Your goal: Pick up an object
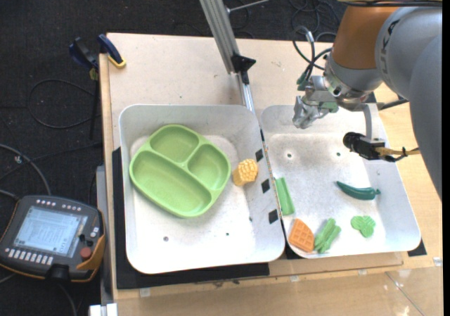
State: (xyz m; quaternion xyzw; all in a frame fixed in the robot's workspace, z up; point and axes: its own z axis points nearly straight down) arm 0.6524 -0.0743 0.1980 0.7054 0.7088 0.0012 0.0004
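Though near end effector (305, 116), green stick (284, 196) well below-left.

My arm (394, 33) is running off the right edge, my gripper (304, 116) is showing too small to read, and the pendant (49, 237) is getting clipped at the left edge.

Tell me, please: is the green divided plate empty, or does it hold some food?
Empty. All three compartments of the green divided plate show bare green; the yellow corn lies beside it on the bin floor.
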